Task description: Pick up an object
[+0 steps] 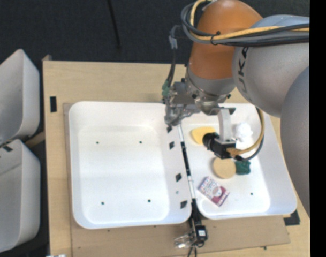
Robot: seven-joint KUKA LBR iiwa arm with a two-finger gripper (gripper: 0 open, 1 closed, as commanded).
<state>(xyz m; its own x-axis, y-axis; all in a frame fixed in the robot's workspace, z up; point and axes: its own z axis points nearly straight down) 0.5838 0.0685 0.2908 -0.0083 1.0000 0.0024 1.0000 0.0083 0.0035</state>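
My gripper (pixel 172 116) hangs over the divide between the two bins, at the far left corner of the right bin (pixel 270 197). Its tip is dark and seen from above. In the right bin lie a yellow flat piece (pixel 200 134), a white crumpled object (pixel 242 131), a tan round disc (pixel 224 169), a dark green object (pixel 243 167) touching the disc's right side, and a pink and white packet (pixel 213 191) near the front. The yellow piece is just to the right of the gripper. I see nothing held.
The left bin (pixel 77 143) sits beside the right one, their rims meeting under the gripper. The arm's bulky orange and grey wrist (pixel 221 42) covers the right bin's far side. White boxes (pixel 13 100) stand off the bench to the left.
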